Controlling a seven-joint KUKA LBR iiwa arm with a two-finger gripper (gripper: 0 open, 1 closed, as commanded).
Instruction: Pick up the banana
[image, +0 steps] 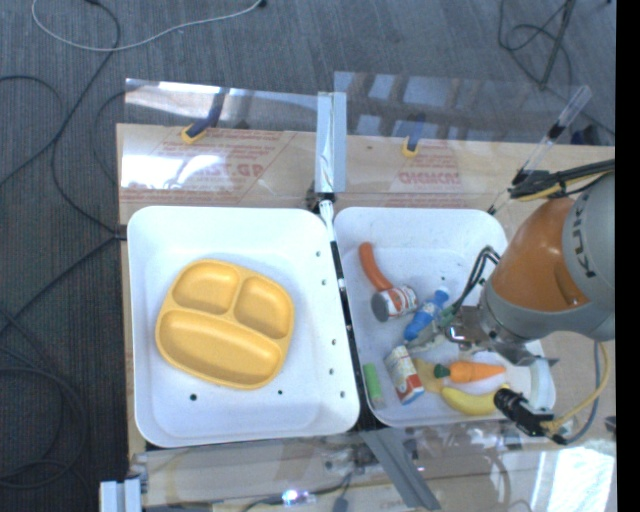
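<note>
We are looking down on two shallow white plastic bins sitting side by side on the bench. The left bin (150, 400) is filling the middle left of the frame, with bare white floor showing all around the yellow three-compartment plastic tray (225, 322) lying in it. The right bin (420, 225) is showing open floor along its upper half, while its lower half is crowded and partly covered by the grey arm with the orange band (545, 270), which is reaching in from the right edge of the frame.

The yellow curved banana (468, 402) is lying in the lower right of the right bin, close to the bin's bottom rim, its length running roughly left to right. It is looking smooth and plain yellow.

Just above the banana, an orange toy carrot (478, 372) is lying touching or almost touching it. To the left, a small red-and-white labelled can (404, 373) is lying tilted, with a small green piece (372, 380) beside it near the bin's left wall. Higher up, a blue-and-white bottle (428, 315), a second small can (395, 301) and a long orange-red sausage shape (370, 262) are lying.

The gripper (462, 333) is hanging just above the carrot, beside the blue bottle; we cannot tell whether its claw is apart or together.
</note>
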